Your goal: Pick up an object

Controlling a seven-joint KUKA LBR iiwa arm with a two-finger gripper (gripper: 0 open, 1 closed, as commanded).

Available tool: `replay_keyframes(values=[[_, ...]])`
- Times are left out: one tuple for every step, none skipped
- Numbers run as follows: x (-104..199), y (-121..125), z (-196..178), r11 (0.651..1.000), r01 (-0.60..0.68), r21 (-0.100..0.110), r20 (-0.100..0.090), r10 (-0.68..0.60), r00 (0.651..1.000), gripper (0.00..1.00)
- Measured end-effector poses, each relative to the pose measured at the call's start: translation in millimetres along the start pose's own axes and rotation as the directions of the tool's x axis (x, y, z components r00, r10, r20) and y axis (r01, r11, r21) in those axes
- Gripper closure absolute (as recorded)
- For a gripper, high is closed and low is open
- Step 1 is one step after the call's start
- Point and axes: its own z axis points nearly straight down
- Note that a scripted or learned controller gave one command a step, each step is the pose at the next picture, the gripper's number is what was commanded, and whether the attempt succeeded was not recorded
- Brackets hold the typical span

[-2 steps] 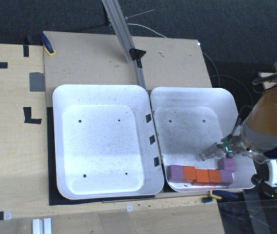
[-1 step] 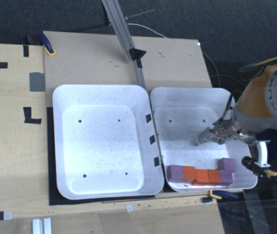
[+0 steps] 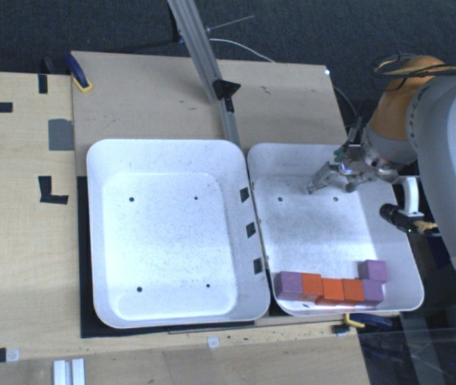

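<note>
A row of blocks lies along the near wall of the right bin [image 3: 388, 239]: a purple block [image 3: 291, 284] at the left, two orange blocks [image 3: 333, 289] in the middle, and a purple block [image 3: 373, 273] at the right end. My gripper [image 3: 333, 179] hangs over the far part of the right bin, well away from the blocks. Its fingers [image 3: 317, 185] are spread apart with nothing between them.
The left bin [image 3: 99, 215] sits beside the right one, with black clips [image 3: 250, 229] along the shared edge. A slanted metal pole [image 3: 203, 54] rises behind the bins. A blue and yellow clamp [image 3: 79, 74] lies at the board's far left corner.
</note>
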Motion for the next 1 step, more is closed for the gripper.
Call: replay_keyframes(values=[[88.7, 10.2, -29.2, 1.0, 0.003, 0.003, -0.004, -0.003, 1.0, 0.0]])
